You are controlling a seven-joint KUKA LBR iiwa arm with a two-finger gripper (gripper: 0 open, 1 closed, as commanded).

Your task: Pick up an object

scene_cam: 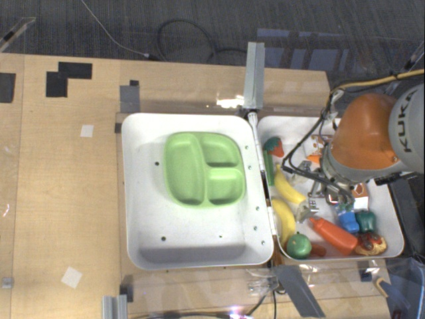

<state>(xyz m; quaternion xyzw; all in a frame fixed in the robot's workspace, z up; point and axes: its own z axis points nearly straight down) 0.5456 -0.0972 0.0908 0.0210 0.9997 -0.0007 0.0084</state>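
Gripper [317, 201] position: right of frame centre, lowered into the right bin [397, 234], below the orange band [362, 133] of the arm. Cables and the wrist housing cover much of it, so I cannot tell its state from this angle, and no item is visible in its grasp.

Camera view, right bin: the contents lie crowded along the left wall and lower edge.
- Two bananas [287, 188] lie end to end beside the left wall, just left of the gripper.
- A green round fruit [299, 245] sits at the lower left corner of this bin.
- An orange carrot-shaped piece [334, 235] lies slanted along the lower edge, right of the green fruit.
- A blue block [348, 222] and a dark teal block [366, 219] sit just above it.
- A brown pastry-like item [372, 244] rests at the lower right.
- A green-and-red item [272, 147] lies near the upper left corner.

Camera view, left bin [143, 178]: centre of frame. A green divided tray [202, 168] rests in its upper middle.

Both bins sit on a wooden bench [60, 198].
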